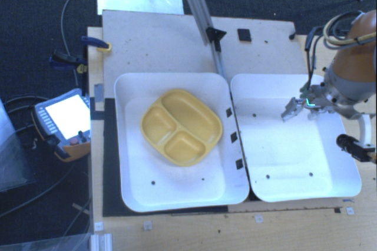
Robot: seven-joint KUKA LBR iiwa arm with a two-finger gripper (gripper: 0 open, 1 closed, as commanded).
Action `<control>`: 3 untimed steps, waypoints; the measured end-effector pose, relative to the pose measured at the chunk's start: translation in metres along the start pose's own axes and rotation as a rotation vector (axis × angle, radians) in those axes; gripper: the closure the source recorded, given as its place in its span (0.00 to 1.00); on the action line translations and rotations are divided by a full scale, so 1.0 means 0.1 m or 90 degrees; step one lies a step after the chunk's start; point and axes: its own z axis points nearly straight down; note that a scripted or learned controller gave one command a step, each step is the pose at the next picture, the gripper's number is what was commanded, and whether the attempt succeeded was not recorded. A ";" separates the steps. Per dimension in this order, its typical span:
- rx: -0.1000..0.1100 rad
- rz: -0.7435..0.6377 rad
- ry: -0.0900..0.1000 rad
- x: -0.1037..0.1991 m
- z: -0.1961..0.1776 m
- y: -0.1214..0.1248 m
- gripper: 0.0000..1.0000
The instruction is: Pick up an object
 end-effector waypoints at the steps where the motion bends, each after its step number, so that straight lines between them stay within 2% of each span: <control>1: -0.001 0.000 0.000 0.00 -0.01 0.00 0.00; 2: 0.001 0.001 0.000 -0.02 0.45 0.09 0.00; 3: -0.001 0.002 -0.001 -0.01 1.06 0.10 0.00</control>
